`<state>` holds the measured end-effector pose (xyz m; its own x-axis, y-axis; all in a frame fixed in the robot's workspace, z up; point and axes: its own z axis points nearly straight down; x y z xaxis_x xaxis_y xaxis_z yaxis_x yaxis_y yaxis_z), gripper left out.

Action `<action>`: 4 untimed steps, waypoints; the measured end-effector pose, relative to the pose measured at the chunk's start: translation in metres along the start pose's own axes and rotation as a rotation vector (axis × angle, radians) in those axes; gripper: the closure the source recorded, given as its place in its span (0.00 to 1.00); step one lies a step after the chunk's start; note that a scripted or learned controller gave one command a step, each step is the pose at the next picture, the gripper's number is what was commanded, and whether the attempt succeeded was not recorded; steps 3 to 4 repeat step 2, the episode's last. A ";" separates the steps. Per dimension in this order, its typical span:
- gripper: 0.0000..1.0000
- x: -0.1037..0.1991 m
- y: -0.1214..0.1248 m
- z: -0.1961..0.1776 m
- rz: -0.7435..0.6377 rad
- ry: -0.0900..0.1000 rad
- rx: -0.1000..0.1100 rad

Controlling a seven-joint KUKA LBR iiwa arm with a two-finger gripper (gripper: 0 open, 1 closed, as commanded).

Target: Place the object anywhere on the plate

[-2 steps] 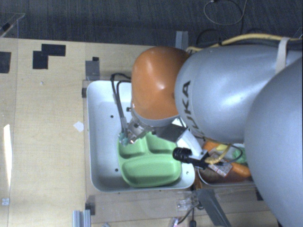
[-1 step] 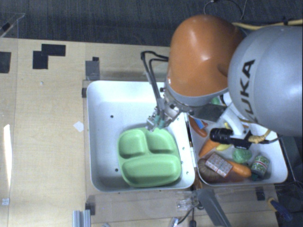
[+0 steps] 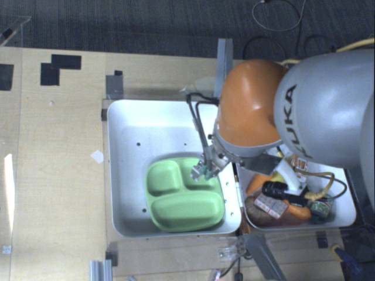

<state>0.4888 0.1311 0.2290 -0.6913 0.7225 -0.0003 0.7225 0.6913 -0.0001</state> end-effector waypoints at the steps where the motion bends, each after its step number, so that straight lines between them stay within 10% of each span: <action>1: 1.00 0.033 0.091 0.035 -0.122 0.000 -0.001; 2: 1.00 0.046 0.044 -0.049 -0.026 -0.001 -0.003; 4: 1.00 0.046 0.044 -0.049 -0.026 -0.001 -0.003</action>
